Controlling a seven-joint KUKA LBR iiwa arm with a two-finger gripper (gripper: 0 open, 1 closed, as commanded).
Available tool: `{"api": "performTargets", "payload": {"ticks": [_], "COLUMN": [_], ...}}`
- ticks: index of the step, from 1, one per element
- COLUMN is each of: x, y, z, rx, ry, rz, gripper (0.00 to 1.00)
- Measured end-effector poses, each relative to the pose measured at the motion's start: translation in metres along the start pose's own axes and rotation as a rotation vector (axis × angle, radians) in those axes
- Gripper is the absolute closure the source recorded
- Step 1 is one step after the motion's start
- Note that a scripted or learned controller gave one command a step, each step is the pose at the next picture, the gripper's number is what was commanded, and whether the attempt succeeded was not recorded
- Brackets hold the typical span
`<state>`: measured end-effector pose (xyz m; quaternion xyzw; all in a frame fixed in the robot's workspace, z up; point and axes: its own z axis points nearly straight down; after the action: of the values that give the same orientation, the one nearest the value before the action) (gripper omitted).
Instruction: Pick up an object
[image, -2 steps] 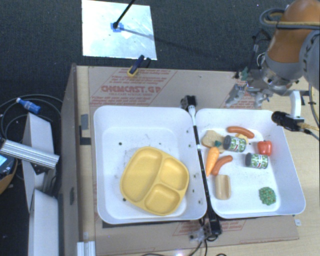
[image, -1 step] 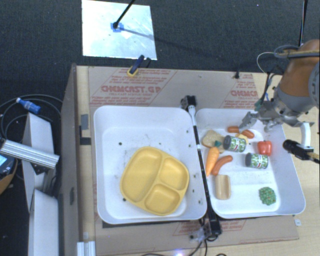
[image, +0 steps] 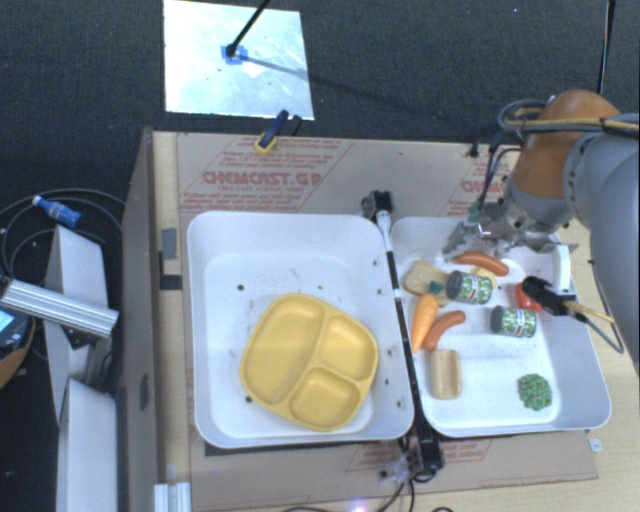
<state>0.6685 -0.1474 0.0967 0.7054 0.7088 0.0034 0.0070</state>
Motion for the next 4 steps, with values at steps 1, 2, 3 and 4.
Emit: {"api": "performTargets", "payload": {"ticks": [1,2,3,4], "x": [0.011,0.031,0.032,0.033], "y": [-0.013,-0.037,0.003,-0.027], "z": [0.003,0.003,0.008,0.007], "rx": [-0.01,-0.01,0.004,0.003], "ry": [-0.006,-0.005,0.004,0.003], "rz": [0.0,0.002,0.0,0.004], "gripper": [0.0,0.0,0.0,0.0]}}
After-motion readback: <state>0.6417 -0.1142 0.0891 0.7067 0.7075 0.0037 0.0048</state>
